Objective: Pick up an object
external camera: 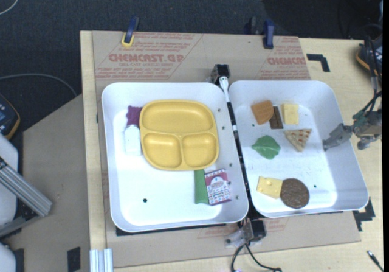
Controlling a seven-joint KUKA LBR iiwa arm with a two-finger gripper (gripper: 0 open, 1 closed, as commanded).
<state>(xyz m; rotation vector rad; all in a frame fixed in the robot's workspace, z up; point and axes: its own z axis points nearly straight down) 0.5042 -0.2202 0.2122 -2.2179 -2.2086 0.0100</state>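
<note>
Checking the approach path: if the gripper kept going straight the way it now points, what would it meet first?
The gripper, at the right bin's right side, points leftward across the bin. Continuing that way, it would probably first reach the pie-like wedge, then the green leaf. Its height above the bin floor is unclear.

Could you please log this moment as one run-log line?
gripper: over right bin's right edge | holding: nothing seen | nearest: pie wedge | yellow tray: left bin

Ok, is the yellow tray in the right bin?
No, the yellow tray lies in the left bin, beside a small red carton.
</note>
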